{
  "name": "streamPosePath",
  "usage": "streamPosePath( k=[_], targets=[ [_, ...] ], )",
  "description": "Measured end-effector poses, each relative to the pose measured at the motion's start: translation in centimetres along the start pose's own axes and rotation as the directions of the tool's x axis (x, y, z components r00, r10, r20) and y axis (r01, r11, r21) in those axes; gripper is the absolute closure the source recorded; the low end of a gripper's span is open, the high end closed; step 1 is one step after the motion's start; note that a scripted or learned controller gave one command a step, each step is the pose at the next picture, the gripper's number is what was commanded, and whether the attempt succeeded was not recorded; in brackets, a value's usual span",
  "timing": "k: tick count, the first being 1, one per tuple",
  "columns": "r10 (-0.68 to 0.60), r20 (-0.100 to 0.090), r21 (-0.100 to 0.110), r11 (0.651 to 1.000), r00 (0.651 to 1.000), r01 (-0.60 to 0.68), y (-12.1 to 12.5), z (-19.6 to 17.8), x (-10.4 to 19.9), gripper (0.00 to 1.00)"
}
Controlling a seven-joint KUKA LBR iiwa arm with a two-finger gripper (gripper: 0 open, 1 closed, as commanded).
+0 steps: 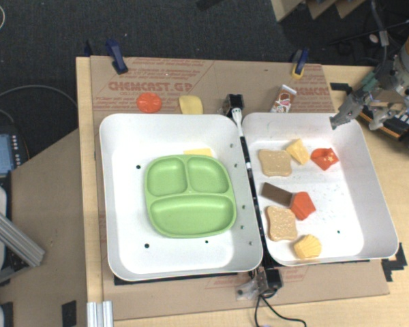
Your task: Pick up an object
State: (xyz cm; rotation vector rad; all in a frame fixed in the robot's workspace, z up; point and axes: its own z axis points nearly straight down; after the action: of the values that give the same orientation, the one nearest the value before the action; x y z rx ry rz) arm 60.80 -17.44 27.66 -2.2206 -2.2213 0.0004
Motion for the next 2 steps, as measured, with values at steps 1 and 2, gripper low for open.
streamPosePath(
  k=[1,2],
  targets=[
    [0.006,-0.004,0.017,1.000,1.000,-0.006,-5.9,14.9,-3.1,0.00],
    [-0.005,-0.010,-0.001,1.000,1.000,0.005,0.0,19.3,-4.4,0.00]
  ],
)
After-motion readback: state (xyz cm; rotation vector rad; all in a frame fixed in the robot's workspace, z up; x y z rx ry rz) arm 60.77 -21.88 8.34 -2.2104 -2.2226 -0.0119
